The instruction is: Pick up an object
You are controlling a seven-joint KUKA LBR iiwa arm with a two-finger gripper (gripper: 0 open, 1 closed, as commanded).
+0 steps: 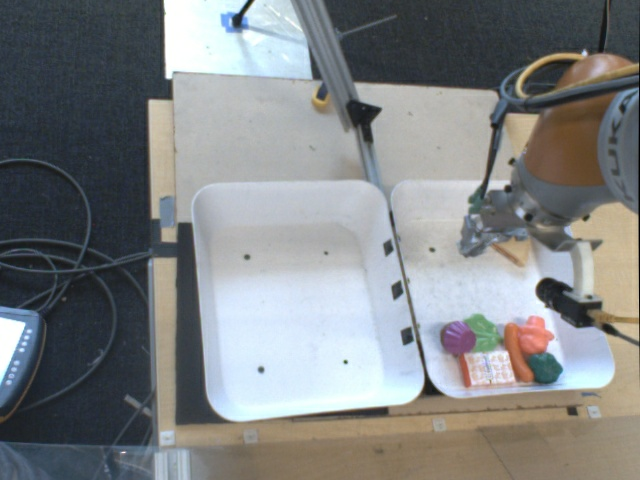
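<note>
My gripper (pixel 477 238) hangs over the upper middle of the right bin (pixel 432 298), below the grey and orange arm (pixel 575 148). A tan wooden piece (pixel 513 255) lies just to its right, partly hidden under the wrist. Several small toys are bunched in the bin's lower right corner: a purple piece (pixel 458 338), a light green piece (pixel 485 329), an orange carrot (pixel 513 342), a red-orange piece (pixel 537 332), a dark green piece (pixel 546 368) and a red and white box (pixel 487 369). They lie well below the gripper, apart from it.
The left bin (pixel 215 298) stands beside the right one, sharing a ridge with black clips (pixel 396 290). A slanted metal pole (pixel 335 58) crosses the bench at the back. Cables (pixel 60 258) and a tablet (pixel 15 353) lie on the floor at the left.
</note>
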